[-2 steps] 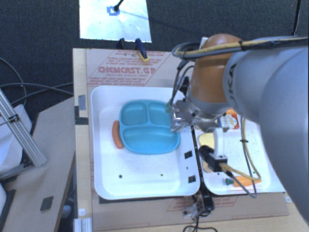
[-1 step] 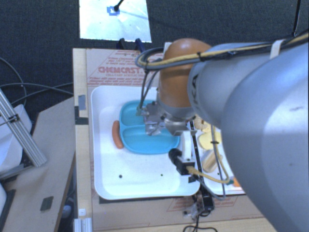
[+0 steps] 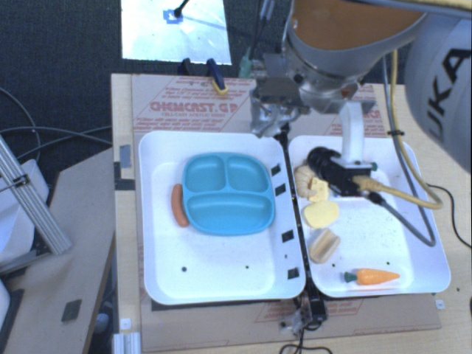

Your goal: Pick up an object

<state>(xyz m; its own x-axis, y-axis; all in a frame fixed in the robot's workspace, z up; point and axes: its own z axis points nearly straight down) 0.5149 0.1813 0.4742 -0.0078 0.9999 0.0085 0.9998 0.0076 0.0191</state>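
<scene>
Tool: you see the tool (image 3: 279, 124) over the far end of the divide between the two bins; you cannot tell whether it is apart or together.
Left: in the left bin (image 3: 158, 271) you have a blue plate (image 3: 227, 194) at the middle, with a sausage (image 3: 178, 205) just beside its left edge.
Right: along the left side of the right bin (image 3: 420, 257) you find a pale lump (image 3: 306, 177), a yellow slice (image 3: 321, 214) and a roll (image 3: 324, 245); a carrot (image 3: 372, 276) lies by the near rim.
Bench: the bench (image 3: 192, 105) carries both bins.
</scene>
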